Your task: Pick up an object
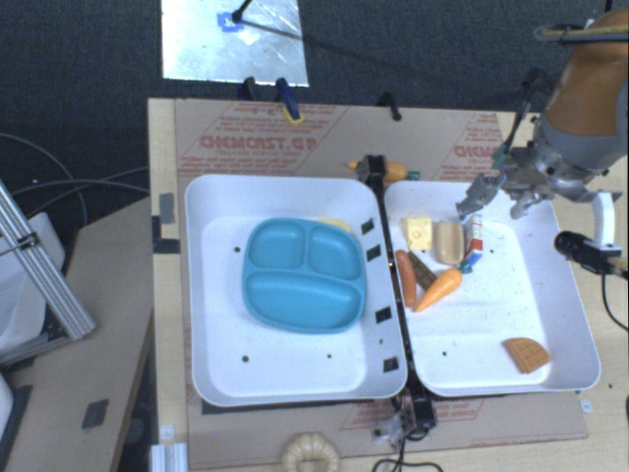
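My gripper [497,201] hangs over the back edge of the right bin [560,293], fingers spread open with nothing between them. Just below and left of it lies a cluster of toy foods: a yellow cheese block [420,232], a tan bread roll [449,242], a small red and blue piece [475,249], an orange carrot [438,289], a reddish sausage [406,276] and a dark brown piece [423,267]. A brown cracker [527,354] lies alone near the bin's front right corner.
The left bin [216,362] holds a blue divided plate [303,273] with a pale yellow item [337,224] behind it. A black clip strip [388,273] joins the bins. An orange item [393,172] sits behind the divider. The arm's grey and orange wrist [588,96] rises at right.
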### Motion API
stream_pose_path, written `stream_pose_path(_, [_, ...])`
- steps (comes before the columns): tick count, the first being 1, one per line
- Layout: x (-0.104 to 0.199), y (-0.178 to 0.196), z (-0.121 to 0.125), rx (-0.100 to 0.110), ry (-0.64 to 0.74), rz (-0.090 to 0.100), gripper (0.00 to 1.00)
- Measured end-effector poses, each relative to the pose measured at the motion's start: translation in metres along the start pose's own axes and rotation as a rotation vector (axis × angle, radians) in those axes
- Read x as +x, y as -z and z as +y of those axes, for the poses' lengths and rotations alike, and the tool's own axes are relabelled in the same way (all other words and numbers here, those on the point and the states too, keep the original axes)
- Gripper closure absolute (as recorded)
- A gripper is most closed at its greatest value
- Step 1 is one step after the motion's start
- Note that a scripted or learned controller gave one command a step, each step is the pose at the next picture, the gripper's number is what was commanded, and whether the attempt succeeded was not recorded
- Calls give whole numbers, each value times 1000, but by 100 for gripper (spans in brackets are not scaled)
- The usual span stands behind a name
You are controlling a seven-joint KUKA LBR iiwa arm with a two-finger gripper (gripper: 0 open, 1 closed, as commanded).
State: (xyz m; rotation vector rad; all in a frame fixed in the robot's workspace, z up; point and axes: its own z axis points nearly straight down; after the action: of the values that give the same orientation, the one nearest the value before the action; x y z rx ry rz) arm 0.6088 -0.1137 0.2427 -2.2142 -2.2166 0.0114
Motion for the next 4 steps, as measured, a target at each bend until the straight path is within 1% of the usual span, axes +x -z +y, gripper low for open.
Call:
stream_pose_path(1, [0,8,2,-13,2,-1,0])
stream_pose_path(2, [6,-53,-1,-8,1,-1,0])
stream_pose_path(3, [6,-95,-2,-9,0,-1,0])
stream_pose_path(4, [2,-122,-3,-32,0,-8,0])
